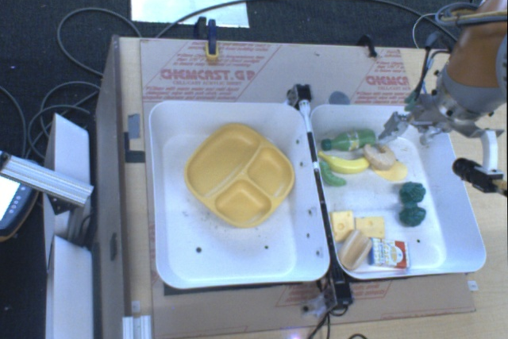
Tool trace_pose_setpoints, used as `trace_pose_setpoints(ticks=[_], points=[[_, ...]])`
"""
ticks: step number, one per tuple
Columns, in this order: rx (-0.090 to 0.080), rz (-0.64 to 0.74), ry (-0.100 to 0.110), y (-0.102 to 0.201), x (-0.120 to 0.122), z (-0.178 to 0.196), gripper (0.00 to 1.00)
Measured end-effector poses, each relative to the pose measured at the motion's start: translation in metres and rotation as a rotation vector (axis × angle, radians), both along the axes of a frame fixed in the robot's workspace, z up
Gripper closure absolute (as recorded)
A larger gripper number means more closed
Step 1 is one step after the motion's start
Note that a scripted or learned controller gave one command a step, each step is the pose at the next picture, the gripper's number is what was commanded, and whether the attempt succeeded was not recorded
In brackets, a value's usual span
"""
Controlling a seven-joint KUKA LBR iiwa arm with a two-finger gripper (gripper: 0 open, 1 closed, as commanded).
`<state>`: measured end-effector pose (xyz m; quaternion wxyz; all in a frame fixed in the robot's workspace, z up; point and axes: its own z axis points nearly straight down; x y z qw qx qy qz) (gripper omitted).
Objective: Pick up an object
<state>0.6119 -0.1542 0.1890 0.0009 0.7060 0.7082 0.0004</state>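
The claw (413, 125) is seen over the right bin's (464, 238) far edge, fingers spread apart, nothing held. A bun (380, 156) lies just beside it, touching a banana (344, 163).

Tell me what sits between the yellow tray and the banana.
In the camera view, the touching rims of the two bins run between the yellow tray and the banana, plus bare white bin floor.

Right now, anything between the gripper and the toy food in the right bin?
Nothing visible. The gripper hangs over the upper part of the right bin, right beside the bread roll, with the green bottle and banana just left of it. All lie uncovered, packed close together.
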Motion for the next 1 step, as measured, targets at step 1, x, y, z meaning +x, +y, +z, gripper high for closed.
trace_pose_setpoints(ticks=[1], points=[[0.0, -0.002, 0.003, -0.0143, -0.0484, -0.0727, 0.0]])
